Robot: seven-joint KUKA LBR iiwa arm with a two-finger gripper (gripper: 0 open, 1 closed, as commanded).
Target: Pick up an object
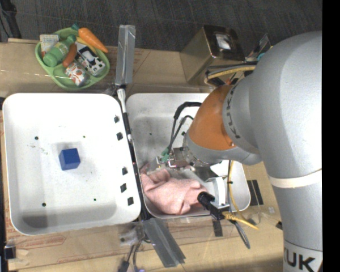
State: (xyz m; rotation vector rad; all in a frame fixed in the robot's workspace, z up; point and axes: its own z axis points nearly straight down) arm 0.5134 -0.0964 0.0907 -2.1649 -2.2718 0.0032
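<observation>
So the arm (pixel 272 112) is reaching in from the right side of the frame and hanging over the right bin (pixel 153 112). The gripper (pixel 173 162) is sitting low in that bin, just above a pink crumpled cloth-looking thing (pixel 170 194) that's lying in the lower part of the bin. Honestly can't tell what the gripper is doing, the wrist is blocking it. Over in the left bin (pixel 22 152) a blue cube (pixel 69 158) is sitting by itself near the middle. A green bowl (pixel 56 77) full of toy food is parked in the upper left of the frame.
</observation>
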